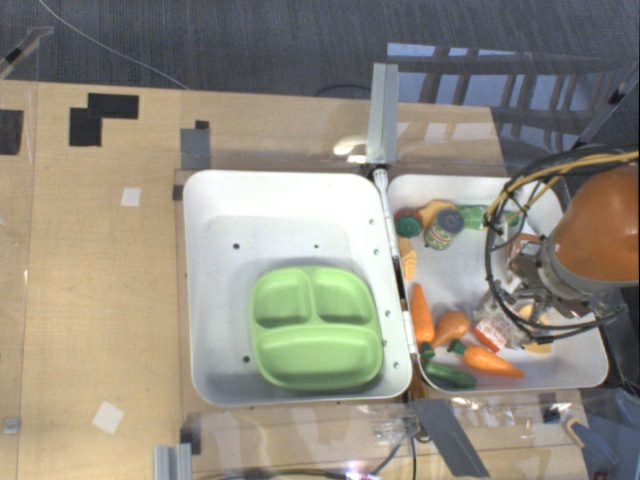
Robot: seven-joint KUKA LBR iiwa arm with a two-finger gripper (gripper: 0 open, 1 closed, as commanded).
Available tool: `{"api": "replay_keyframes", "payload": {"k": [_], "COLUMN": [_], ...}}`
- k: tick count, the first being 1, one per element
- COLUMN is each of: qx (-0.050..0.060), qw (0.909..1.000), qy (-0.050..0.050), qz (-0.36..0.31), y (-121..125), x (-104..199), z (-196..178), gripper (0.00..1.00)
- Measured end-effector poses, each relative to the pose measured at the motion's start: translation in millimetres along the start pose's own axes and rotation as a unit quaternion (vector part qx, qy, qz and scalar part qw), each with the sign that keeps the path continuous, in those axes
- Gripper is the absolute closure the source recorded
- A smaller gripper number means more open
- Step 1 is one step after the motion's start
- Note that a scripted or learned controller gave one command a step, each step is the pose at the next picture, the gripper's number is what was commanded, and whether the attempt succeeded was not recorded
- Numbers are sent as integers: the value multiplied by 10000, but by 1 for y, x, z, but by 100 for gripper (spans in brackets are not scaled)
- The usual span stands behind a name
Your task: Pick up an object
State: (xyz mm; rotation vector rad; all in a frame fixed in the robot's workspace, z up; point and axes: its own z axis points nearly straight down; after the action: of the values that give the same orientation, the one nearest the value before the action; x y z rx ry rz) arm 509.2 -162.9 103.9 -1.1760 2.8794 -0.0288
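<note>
- Bench [100, 298]: I see a pale wood top carrying both bins; black squares sit at its far left, well apart from the work.
- Left bin [230, 218]: shallow and white. It holds a green divided plate [316, 326], lying flat toward the near right. I judge it is simply parked there, since nothing rests on it.
- Right bin [470, 268]: this is where the pickable things are, crowded along its left and near sides.
- Arm [600, 233]: it reaches in from the right, its orange band over the bin's right half, cables looping above. I judge it is lowered here because the pile lies just below it.
- Gripper [520, 303]: it hangs low over the near right of the bin. The wrist hides the fingertips, so I cannot tell whether it is open, closed or holding anything.
- Carrots: one [421, 313] lies along the left wall, another [487, 360] lies near the front, just beside the gripper.
- Small white packet [492, 330]: close under the wrist, between gripper and front carrot; likeliest target, in my judgement.
- Jar [441, 230]: at the far left of the bin, beside a dark green piece [408, 225].
- Cucumber [450, 375]: against the near wall.
- Obstruction: things lie touching, so a clean single grasp looks doubtful.
</note>
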Motion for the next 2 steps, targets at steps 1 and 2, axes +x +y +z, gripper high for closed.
{"api": "replay_keyframes", "payload": {"k": [1, 2], "qx": [-81, -108], "qw": [9999, 9999], "qy": [51, 55], "qz": [-116, -29], "y": [-30, -46], "x": [-50, -115], "z": [-109, -140], "gripper": [100, 100]}}
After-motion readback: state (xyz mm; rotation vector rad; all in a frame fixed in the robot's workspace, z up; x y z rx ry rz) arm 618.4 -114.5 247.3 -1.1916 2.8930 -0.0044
